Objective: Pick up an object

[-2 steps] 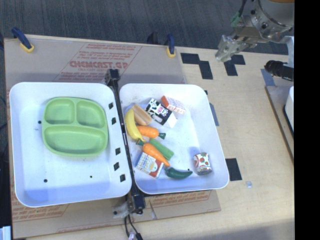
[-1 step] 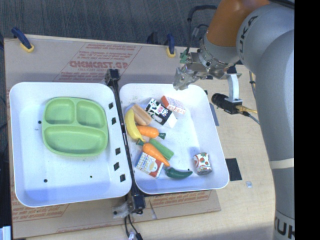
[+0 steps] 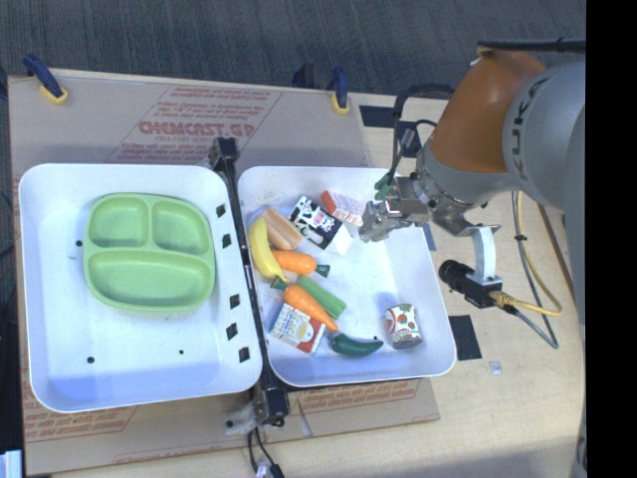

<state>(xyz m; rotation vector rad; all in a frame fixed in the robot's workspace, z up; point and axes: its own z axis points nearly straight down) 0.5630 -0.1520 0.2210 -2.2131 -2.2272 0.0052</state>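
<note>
Bench: brown cardboard (image 3: 199, 118) under two white bins, dark floor behind.
Landmark: right bin (image 3: 423, 357).
Left bin (image 3: 50, 267): beside landmark, touching; held green divided plate (image 3: 149, 250).
Toys: piled in landmark's left half, incl. banana (image 3: 261, 252), two carrots (image 3: 299, 263), green pepper (image 3: 353, 345), juice box (image 3: 297, 328).
Can (image 3: 401, 326): landmark's near-right corner, apart from pile.
Gripper (image 3: 378, 219): hung over landmark's far-right part, nothing seen held; open/closed state couldn't be told.

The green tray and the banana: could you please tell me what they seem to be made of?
Green tray: likely moulded plastic, matte, uniform pale green with rounded compartments. Banana: probably toy plastic, smooth with a slight sheen and even yellow colour.
</note>
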